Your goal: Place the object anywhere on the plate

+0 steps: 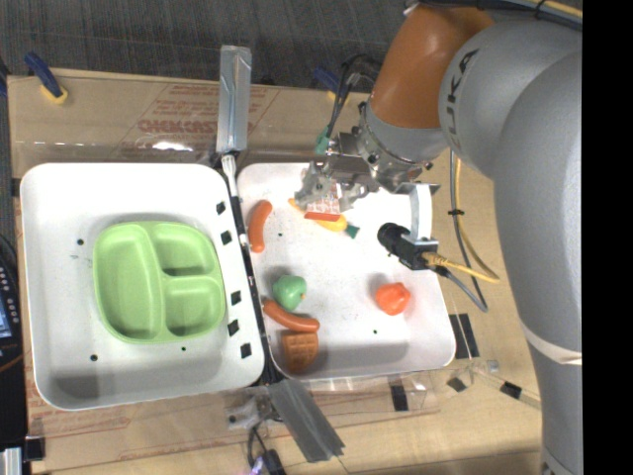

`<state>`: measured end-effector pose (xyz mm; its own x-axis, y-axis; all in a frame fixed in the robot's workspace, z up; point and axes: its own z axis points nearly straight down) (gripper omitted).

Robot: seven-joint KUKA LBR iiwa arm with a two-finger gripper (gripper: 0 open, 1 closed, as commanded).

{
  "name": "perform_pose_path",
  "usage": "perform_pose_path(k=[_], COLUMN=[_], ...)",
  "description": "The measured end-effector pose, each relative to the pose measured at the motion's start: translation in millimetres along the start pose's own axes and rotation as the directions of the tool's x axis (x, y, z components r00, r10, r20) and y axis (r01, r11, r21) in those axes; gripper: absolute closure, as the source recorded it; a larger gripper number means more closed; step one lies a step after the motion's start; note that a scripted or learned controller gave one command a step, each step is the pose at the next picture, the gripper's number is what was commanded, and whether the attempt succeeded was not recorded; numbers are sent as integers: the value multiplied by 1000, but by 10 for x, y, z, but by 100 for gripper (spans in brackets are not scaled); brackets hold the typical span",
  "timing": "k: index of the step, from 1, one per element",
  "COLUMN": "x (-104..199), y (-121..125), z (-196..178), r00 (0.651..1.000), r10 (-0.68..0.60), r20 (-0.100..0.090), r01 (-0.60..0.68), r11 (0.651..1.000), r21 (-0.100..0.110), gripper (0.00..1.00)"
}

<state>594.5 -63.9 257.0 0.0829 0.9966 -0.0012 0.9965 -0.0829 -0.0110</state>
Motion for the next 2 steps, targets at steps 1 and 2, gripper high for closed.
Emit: perform_pose_path(k=[1, 2], x=[379, 212], y=[-414, -696], z=[708, 317], r00=[992, 986], r10=[-130, -164], r20=[0, 0], r01=[130, 164], r11=[992, 986], r21=[2, -3], gripper=[100, 100])
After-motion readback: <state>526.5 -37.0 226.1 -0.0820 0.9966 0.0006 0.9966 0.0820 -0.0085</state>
